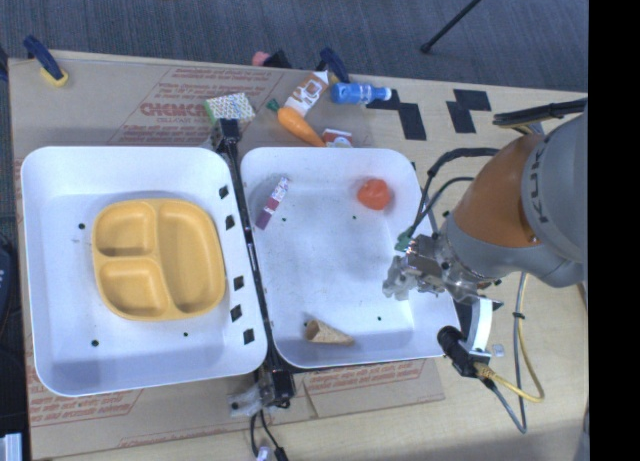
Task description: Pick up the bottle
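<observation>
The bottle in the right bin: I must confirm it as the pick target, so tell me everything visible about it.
The bottle is small and slim, with a pale, whitish upper part and a dark purplish lower part; material cannot be told. It lies on its side, slanted, on the floor of the right bin near that bin's upper left corner, close to the divider between the bins. Nothing touches it. The gripper is well away, near the bin's right wall.

The end effector hangs over the right bin's right edge, well apart from the bottle

arm cut off at right edge, pincer fingers too blurred to read
</observation>
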`<state>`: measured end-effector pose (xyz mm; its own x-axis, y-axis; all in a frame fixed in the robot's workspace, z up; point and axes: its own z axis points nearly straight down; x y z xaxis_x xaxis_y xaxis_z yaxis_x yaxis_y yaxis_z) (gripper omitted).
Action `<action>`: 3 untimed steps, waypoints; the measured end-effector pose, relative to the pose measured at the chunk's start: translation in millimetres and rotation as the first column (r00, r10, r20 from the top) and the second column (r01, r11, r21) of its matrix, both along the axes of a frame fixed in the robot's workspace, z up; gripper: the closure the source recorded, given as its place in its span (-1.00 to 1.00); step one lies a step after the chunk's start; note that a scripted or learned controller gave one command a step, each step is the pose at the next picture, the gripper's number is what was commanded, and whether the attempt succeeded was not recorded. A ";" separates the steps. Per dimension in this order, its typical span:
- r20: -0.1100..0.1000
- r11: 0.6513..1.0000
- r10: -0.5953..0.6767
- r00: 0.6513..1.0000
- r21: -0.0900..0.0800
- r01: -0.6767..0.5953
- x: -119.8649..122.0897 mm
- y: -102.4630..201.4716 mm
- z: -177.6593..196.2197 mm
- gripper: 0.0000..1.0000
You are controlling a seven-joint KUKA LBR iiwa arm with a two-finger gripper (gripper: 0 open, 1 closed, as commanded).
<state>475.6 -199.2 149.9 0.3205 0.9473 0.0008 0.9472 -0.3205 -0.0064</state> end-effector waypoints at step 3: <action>0.003 0.999 0.043 0.999 0.000 -0.043 1.0 93.1 78.9 1.00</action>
